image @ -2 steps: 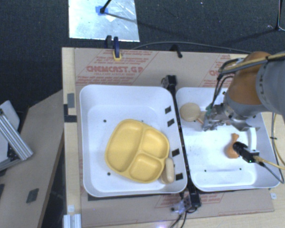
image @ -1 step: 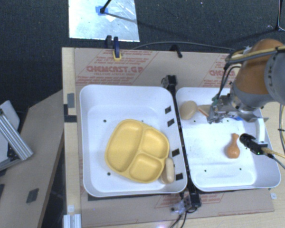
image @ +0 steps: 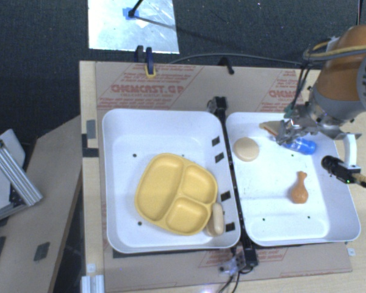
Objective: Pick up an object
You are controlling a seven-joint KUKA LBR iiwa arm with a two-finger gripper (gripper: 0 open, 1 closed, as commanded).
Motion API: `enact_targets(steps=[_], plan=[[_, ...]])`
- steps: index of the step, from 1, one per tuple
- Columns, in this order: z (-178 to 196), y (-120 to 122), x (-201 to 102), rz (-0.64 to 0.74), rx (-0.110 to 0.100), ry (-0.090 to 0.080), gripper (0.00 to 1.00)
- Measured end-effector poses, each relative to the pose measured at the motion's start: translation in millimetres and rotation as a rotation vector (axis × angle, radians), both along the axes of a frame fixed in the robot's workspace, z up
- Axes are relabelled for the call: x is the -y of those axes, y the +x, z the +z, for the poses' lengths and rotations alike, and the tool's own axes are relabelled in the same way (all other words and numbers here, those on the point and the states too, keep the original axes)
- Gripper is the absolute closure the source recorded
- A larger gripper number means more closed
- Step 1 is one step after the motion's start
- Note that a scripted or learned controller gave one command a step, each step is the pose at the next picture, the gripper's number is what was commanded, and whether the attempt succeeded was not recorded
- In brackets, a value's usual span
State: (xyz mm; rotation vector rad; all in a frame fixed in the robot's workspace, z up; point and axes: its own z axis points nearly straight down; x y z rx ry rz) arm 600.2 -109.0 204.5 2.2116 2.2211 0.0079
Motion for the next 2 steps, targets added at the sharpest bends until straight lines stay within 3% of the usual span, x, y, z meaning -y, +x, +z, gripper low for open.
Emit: enact_targets(steps=[1,2], plan=[[61,2,5,0.000,-0.001,0.000,1.00],[64,-2,-48,0.004,-0.007,0.003,1.00]])
